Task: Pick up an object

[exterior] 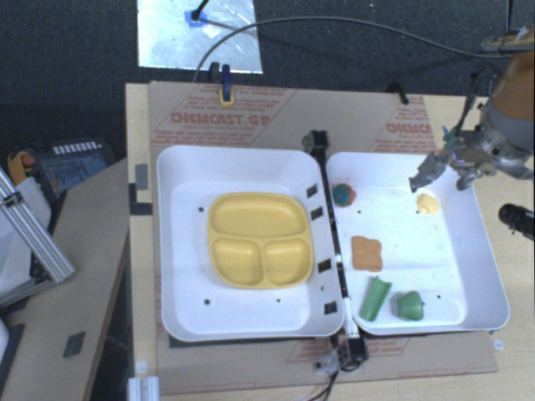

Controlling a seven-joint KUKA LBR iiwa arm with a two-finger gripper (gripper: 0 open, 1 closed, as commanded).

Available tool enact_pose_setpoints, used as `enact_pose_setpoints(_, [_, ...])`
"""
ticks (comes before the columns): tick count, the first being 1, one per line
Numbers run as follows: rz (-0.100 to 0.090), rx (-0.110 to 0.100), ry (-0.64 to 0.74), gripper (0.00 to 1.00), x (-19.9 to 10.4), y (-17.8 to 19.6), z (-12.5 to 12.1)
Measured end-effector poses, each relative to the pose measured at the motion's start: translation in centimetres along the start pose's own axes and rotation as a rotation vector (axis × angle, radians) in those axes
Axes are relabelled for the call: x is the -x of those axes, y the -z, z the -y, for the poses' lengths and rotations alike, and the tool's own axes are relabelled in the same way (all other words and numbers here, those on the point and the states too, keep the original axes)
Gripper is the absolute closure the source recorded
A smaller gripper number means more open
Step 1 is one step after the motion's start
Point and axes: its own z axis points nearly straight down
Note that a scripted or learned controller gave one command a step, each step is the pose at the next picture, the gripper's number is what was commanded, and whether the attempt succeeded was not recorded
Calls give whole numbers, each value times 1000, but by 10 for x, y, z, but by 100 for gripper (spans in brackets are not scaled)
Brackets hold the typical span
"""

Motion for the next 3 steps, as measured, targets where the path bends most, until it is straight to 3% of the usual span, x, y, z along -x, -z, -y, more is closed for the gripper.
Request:
enact_pose_setpoints(1, [2,10,2,0,0,6,-2])
enact_pose_setpoints(3, [0,7,0,0,-19,-108,1])
